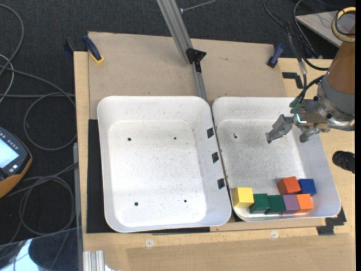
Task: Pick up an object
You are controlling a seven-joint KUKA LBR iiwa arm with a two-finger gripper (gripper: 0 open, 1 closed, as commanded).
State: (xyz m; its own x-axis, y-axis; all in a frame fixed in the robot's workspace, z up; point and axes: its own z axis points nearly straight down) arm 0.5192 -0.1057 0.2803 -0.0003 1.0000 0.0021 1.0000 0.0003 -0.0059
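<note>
Several coloured blocks lie along the near edge of the right bin (pixel 248 151): a yellow block (pixel 243 196), a green block (pixel 260 202), a darker green block (pixel 276 203), a purple block (pixel 291 202) and an orange block (pixel 305 201). Just behind them sit a red block (pixel 289 184) and a blue block (pixel 307 186). My gripper (pixel 292 132) hangs over the right bin's far right part, well above and behind the blocks. It is open, with its fingers spread and nothing between them.
The left bin (pixel 152 162) sits beside the right one, with small black clips (pixel 214 157) along the shared rim. A slanted metal pole (pixel 179 27) rises behind the bins. Blue clamps (pixel 93 49) hold the board's far corners.
</note>
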